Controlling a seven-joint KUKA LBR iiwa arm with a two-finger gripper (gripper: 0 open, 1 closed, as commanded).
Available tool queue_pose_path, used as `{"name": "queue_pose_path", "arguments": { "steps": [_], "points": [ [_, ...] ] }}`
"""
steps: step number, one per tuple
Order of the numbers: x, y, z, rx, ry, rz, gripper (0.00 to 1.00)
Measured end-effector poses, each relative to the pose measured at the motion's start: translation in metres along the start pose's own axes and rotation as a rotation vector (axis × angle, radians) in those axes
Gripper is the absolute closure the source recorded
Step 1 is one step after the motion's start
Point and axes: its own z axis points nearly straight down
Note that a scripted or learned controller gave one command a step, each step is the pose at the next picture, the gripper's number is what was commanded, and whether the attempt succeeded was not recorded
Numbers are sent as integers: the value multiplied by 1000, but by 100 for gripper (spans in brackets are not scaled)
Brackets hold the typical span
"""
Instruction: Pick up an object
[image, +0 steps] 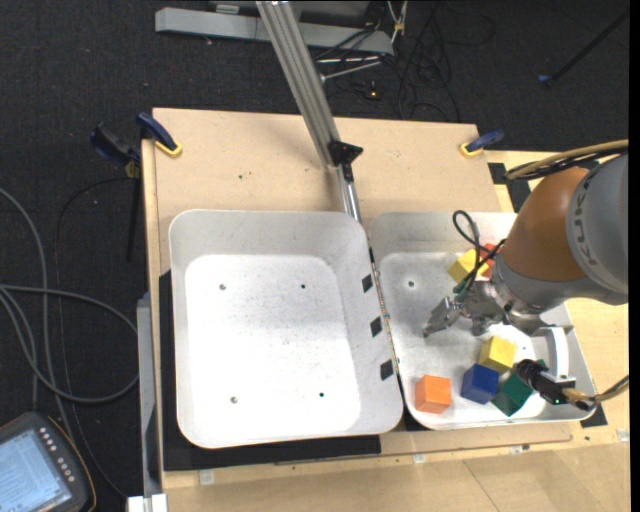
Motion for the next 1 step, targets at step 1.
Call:
{"name": "queue_pose_path", "arguments": {
  "steps": [1],
  "points": [
    [-1,1,-14,-6,-1,0,100]
  ]
}}
